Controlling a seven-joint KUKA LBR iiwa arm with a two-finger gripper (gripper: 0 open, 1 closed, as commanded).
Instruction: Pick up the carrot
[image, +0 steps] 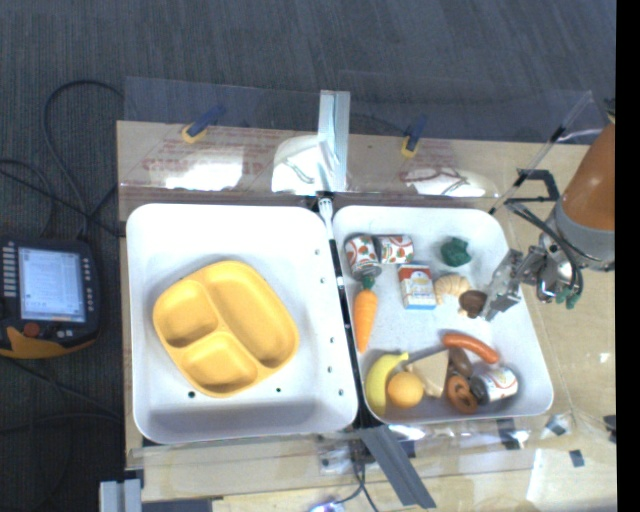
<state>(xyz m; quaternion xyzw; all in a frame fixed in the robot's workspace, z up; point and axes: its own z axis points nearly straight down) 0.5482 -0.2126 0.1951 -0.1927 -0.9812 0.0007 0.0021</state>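
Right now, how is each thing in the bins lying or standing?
carrot: lying flat by the right bin's left wall, green top up-frame.
yellow tray: right way up in the left bin.
cans: lying on their sides.
banana: lying curved against the orange.
gripper: over the right bin's right edge, away from the carrot.

Two white bins sit side by side on a desk (590, 400). The left bin (150, 400) holds a yellow divided plate (225, 327). The right bin (525, 345) holds two small cans (378, 252), a little carton (418, 285), a green toy (456, 251), a banana (378, 380), an orange (405, 389) and a sausage (470, 346). A handheld screen (48, 292) lies on the floor at left
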